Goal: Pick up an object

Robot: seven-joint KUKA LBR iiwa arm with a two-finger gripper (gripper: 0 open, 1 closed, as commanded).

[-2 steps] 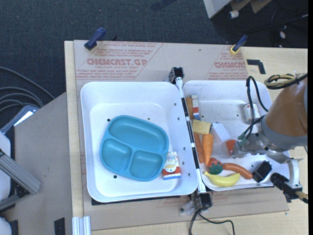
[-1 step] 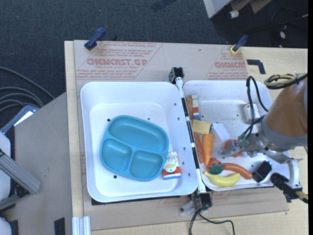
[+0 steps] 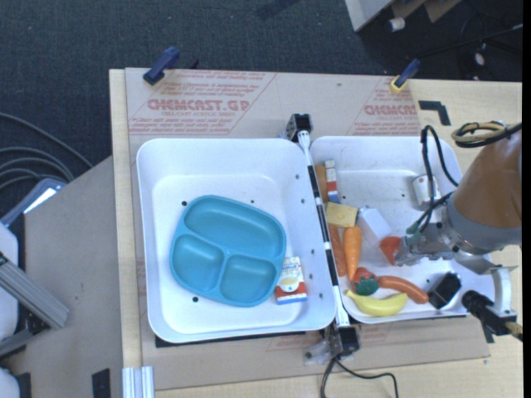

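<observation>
The right bin [image 3: 377, 157] holds several toy foods. An orange carrot [image 3: 353, 251] lies near its left wall, with a yellow cheese block [image 3: 340, 215] and a white block [image 3: 374, 221] above it. A small red piece [image 3: 389, 248] sits mid-bin. Along the front lie a yellow banana [image 3: 378, 304], a red-orange sausage shape [image 3: 404, 286] and a small red fruit [image 3: 365, 287]. My gripper [image 3: 409, 249] is low in the right bin, right beside the red piece; whether it touches it I cannot tell.
The left bin [image 3: 158, 222] bears a blue divided plate [image 3: 227, 249] and a small carton [image 3: 290, 279] at the plate's right. A small printed box [image 3: 330, 180] lies along the right bin's left wall. An orange strip [image 3: 338, 255] lies beside the carrot. The arm covers the right bin's right side.
</observation>
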